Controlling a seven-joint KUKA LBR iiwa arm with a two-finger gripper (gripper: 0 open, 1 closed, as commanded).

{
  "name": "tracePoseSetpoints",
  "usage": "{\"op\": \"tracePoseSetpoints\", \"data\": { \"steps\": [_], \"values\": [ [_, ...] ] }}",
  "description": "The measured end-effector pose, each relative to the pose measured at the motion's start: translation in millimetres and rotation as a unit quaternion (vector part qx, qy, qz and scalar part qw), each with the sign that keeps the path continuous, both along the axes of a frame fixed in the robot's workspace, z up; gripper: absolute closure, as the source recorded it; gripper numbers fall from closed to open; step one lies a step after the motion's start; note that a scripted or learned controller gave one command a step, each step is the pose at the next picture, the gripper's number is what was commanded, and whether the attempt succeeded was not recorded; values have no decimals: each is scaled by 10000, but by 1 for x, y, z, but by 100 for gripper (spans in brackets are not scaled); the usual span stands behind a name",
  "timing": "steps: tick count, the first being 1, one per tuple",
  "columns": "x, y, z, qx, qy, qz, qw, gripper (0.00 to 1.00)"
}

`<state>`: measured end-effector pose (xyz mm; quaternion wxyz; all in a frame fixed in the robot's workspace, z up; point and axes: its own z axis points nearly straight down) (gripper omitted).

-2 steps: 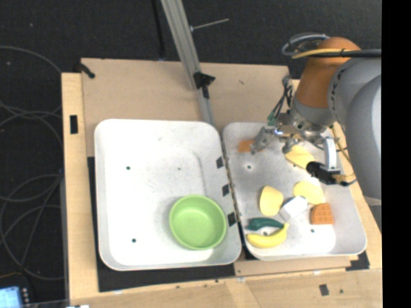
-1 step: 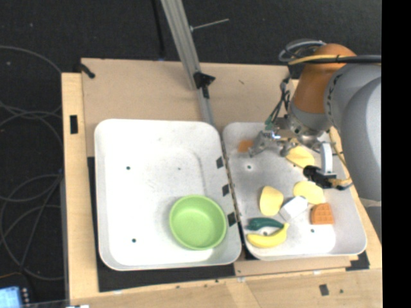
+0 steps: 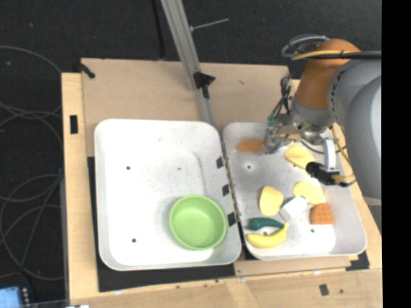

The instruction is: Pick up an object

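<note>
a: where do we see the pincer (image 3: pixel 272 141)?

b: we see it low over the far left corner of the right bin (image 3: pixel 347 236), under the arm (image 3: pixel 321 82) with its orange band. its tip is just beside a flat orange-brown piece (image 3: pixel 250 146) that lies near the bin's far wall.

a: can we say whether it is wide or narrow?

b: we cannot tell; the tip is small and dark from this angle, and we see nothing clearly between it.

a: what else do we find in the right bin?

b: a pale yellow piece (image 3: pixel 299 154) sits just right of the pincer, partly under the wrist. near the middle we see a yellow rounded piece (image 3: pixel 270 200), another yellow piece (image 3: pixel 308 190) to its right, and a small white block (image 3: pixel 295 207) between and just below them. an orange waffle-patterned square (image 3: pixel 322 213) lies beside the white block. at the near edge we see a banana (image 3: pixel 268 239) with a dark green thing (image 3: pixel 264 224) touching its upper side.

a: and the left bin (image 3: pixel 128 146)?

b: we see a green bowl (image 3: pixel 198 221) upright in its near right corner, well apart from the pincer. both bins rest side by side on the surface (image 3: pixel 128 85), and a grey metal pole (image 3: pixel 183 37) slants across the far side.
</note>
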<state>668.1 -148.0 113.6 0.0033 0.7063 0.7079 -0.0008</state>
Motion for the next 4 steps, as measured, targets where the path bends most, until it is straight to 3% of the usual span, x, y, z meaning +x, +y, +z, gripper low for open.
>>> {"op": "tracePoseSetpoints", "data": {
  "steps": [2,4],
  "values": [
    [-3,3,101,26,-20,4,10000,100],
    [0,113,100,36,23,4,10000,100]
  ]
}}
